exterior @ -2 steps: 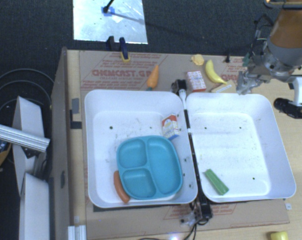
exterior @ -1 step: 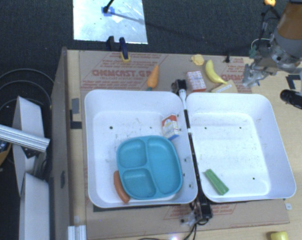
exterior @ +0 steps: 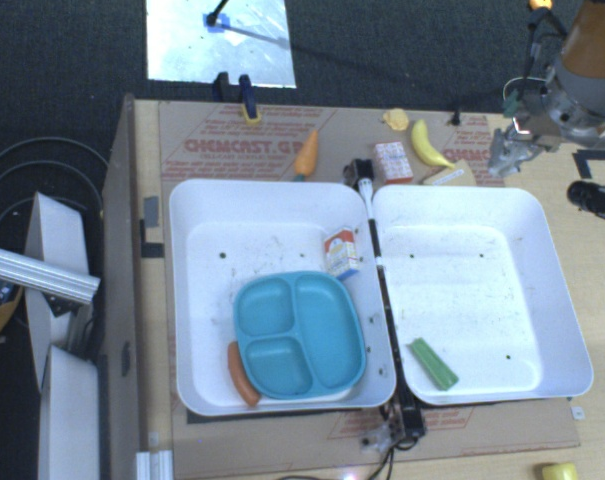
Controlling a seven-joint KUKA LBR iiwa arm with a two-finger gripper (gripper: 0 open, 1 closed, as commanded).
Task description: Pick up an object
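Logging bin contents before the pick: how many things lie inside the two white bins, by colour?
Blue: 1, divided plate
Orange: 1, sausage-shaped piece
White and red: 1, small carton
Green: 1, block
Total: 4

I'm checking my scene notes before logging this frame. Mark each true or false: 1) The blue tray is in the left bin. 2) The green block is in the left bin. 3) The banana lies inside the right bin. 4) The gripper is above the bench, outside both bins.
1) True: the blue tray sits in the left bin.
2) False: the green block lies in the right bin.
3) False: the banana lies on the bench beyond the bins.
4) True: the gripper is past the right bin's far corner.
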